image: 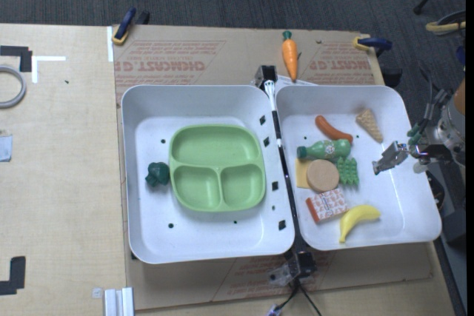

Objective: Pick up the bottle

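Observation:
The green bottle [324,151] lies on its side in the right bin [415,227], left of the bin's middle, its label end pointing left. It touches the tan round disc [323,175] just below it and sits under the red sausage [333,129]. My gripper [389,158] hangs over the right part of the same bin, roughly a bottle's length to the right of the bottle and apart from it. Nothing shows in its grasp.
Around the bottle lie a yellow cheese slice [301,174], a green leafy piece [348,172], a red-and-white packet [326,204], a banana [358,220] and a cone [369,124]. The left bin [141,227] holds a green divided tray [218,168] and a broccoli [156,174]. A carrot [289,54] lies behind the bins.

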You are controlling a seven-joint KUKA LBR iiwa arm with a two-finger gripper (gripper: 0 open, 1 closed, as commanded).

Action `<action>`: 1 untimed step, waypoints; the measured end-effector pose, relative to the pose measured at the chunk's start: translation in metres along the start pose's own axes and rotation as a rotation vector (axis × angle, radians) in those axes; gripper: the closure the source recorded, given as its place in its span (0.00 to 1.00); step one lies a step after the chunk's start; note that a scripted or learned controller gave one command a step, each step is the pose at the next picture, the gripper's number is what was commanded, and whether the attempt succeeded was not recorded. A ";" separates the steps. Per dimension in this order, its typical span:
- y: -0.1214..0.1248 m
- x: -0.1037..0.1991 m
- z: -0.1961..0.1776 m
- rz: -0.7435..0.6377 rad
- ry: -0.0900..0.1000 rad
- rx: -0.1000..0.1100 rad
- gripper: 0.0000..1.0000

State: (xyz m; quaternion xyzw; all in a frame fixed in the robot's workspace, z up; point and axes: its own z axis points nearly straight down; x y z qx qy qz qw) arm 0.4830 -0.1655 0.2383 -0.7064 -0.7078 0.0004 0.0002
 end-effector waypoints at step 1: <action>0.000 0.000 -0.009 0.000 -0.001 0.000 1.00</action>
